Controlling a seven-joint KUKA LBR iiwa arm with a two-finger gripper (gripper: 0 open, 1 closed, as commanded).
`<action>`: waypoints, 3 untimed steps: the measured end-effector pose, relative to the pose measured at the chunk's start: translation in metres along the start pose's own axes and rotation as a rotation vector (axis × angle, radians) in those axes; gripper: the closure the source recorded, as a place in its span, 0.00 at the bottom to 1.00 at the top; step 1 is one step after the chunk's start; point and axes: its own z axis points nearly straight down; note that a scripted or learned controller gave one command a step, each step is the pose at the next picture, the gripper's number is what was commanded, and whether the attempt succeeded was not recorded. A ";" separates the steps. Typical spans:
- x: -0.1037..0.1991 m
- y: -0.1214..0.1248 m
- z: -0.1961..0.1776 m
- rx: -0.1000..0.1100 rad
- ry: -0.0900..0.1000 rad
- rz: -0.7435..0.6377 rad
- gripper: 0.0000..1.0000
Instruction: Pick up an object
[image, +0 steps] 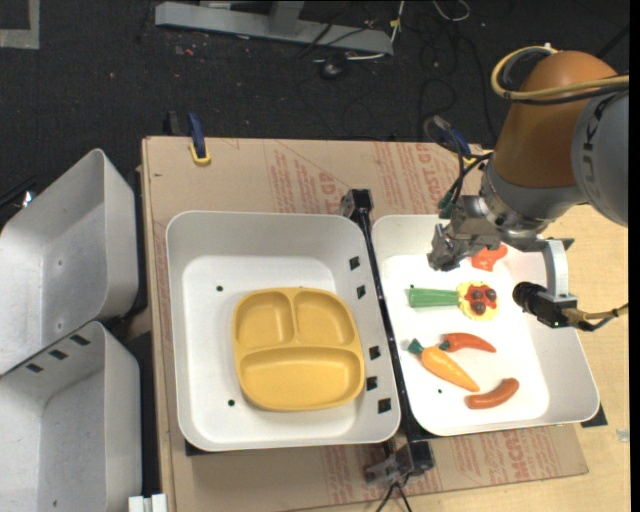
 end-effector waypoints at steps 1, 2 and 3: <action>0.047 -0.014 -0.006 0.000 0.000 0.000 1.00; 0.095 -0.037 -0.006 0.001 0.000 0.000 1.00; 0.145 -0.044 -0.006 0.000 -0.001 -0.001 1.00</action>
